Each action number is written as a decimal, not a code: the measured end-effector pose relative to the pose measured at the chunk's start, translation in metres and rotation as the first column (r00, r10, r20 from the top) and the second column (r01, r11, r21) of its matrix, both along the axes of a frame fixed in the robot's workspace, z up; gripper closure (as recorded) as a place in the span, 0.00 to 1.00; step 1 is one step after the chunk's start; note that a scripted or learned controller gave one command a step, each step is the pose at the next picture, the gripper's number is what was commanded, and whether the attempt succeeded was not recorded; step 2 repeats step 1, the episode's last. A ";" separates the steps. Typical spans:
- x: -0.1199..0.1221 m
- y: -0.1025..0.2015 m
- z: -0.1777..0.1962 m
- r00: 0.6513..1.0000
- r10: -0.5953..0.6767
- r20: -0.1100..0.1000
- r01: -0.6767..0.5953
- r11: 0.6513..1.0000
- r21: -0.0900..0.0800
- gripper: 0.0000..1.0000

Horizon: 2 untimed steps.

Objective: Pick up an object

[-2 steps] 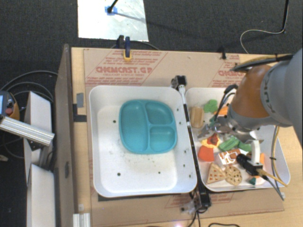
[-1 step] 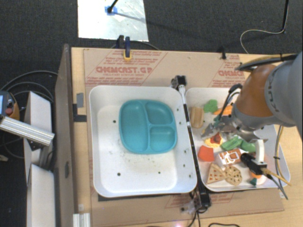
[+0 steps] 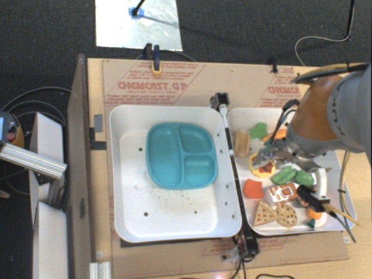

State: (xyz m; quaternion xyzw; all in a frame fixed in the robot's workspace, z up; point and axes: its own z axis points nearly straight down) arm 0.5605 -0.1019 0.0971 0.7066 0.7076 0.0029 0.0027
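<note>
The grey, orange-banded arm point(image 3: 343, 106) reaches in from the right, its hand point(image 3: 269, 154) lowered and pointing leftward.

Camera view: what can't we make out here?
- Gripper: it merges with the toy food below it, so a hold cannot be judged.
- Right bin: its far right corner is hidden by the arm.
- Yellow toy: partly covered by the gripper, kind unclear.
- Orange toy: mostly behind the arm.
</note>
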 end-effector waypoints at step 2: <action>-0.004 0.073 0.129 1.000 0.011 0.007 -0.011 1.000 0.002 1.00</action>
